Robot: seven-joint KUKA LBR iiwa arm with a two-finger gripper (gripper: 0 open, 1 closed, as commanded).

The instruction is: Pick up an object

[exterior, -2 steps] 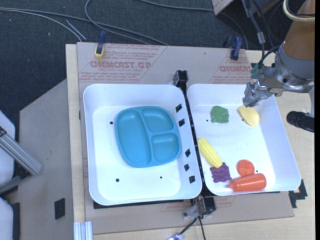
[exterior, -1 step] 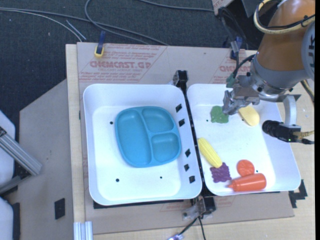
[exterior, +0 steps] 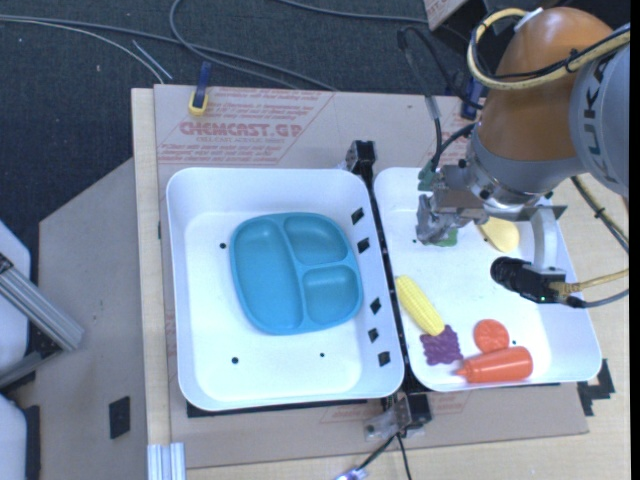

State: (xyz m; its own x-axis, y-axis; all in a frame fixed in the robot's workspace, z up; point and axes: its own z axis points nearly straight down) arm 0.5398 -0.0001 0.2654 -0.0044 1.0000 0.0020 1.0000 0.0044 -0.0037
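My gripper [exterior: 437, 230] hangs low over the back part of the right bin [exterior: 580, 343], its tips close to the bin floor. A pale yellow piece [exterior: 500, 235] lies just to its right, partly hidden by the wrist. Nearer the front of the same bin lie a yellow corn cob [exterior: 420, 305], a purple bunch of grapes [exterior: 441, 346], a small orange-red round fruit [exterior: 490, 334] and an orange carrot [exterior: 497, 367]. Nothing shows between the gripper's tips.
The left bin [exterior: 200, 208] holds a blue divided plate [exterior: 296, 270]. A black divider [exterior: 374, 258] with clips runs between the two bins. Cardboard [exterior: 250, 128] lies under both bins, and cables trail across the dark floor behind.
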